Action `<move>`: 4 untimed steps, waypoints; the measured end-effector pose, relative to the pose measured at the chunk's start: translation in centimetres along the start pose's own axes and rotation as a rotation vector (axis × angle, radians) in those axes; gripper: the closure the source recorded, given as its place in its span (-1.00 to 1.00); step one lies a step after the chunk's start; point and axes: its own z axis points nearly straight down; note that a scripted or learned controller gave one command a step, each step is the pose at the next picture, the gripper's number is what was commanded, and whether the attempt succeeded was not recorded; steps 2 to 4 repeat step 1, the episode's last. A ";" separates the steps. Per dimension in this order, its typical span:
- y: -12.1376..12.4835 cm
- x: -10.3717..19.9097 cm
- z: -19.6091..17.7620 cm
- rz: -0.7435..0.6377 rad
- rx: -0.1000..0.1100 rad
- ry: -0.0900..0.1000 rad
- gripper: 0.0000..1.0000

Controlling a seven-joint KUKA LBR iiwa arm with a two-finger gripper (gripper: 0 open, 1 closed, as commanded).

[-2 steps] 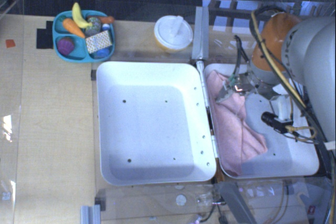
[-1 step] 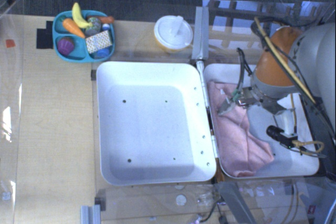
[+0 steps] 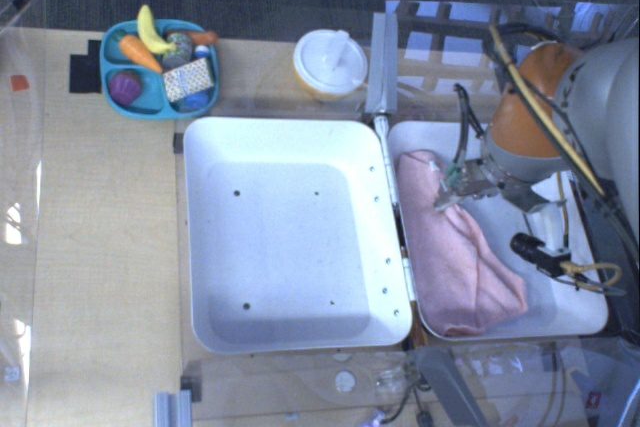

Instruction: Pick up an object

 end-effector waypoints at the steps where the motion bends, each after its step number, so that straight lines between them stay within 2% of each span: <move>1: 3.8 2.3 -8.8 -0.086 0.014 0.005 1.00; 4: 3.8 2.3 -8.8 -0.086 0.014 0.005 1.00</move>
